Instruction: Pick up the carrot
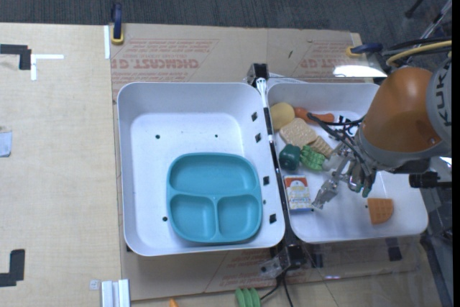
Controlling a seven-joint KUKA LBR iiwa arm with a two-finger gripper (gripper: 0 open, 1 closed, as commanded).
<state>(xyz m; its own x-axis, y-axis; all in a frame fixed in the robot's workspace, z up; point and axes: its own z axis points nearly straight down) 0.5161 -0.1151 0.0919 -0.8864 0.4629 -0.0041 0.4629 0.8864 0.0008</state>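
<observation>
The carrot (320, 117) is a small orange piece lying near the far wall of the right bin (402, 226), just right of a yellow fruit (282, 113). Dark cables from the arm partly cross it. My gripper (341, 190) hangs over the middle of the right bin, well to the near side of the carrot and apart from it. Its fingers stand open with nothing between them, one fingertip (323, 198) close to a small printed box (297, 193).
The right bin also holds a tan cracker (298, 133), a dark green vegetable (290, 157), a light green piece (313, 159) and an orange wedge (380, 210). A teal divided plate (213, 196) sits in the left bin (144, 154). The arm's orange band (402, 111) overhangs the right bin's far right.
</observation>
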